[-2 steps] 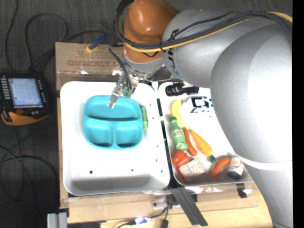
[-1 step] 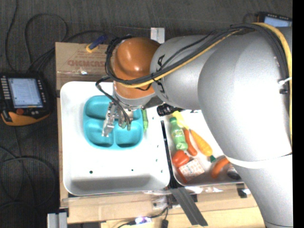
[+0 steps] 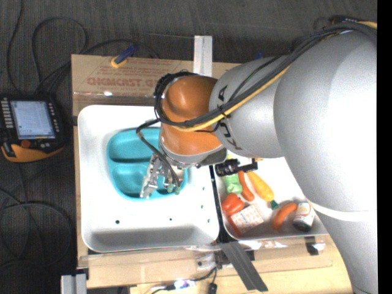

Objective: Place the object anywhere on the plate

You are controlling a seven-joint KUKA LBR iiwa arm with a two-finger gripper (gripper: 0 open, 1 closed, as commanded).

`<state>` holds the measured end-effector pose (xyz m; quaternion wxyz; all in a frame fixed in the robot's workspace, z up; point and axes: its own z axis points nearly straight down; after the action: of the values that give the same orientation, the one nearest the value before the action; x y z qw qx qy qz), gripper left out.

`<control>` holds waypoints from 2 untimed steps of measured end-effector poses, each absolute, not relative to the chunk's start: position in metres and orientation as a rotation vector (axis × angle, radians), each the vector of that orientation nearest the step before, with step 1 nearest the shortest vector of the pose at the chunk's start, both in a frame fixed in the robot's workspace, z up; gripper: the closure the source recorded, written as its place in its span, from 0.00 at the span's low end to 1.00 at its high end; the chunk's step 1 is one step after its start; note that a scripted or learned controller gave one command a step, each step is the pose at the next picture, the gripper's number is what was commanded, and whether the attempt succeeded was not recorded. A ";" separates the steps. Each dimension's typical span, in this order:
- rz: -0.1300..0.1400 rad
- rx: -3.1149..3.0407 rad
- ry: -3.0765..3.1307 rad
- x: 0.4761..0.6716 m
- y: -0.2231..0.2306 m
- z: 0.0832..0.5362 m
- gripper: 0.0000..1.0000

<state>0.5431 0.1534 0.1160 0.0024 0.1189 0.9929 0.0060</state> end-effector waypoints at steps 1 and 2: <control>0.021 0.129 3.108 0.525 0.153 0.097 1.00; 0.003 0.317 3.128 0.483 0.133 0.185 1.00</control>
<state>0.4832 0.1331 0.1846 -0.0011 0.1008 0.9949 0.0011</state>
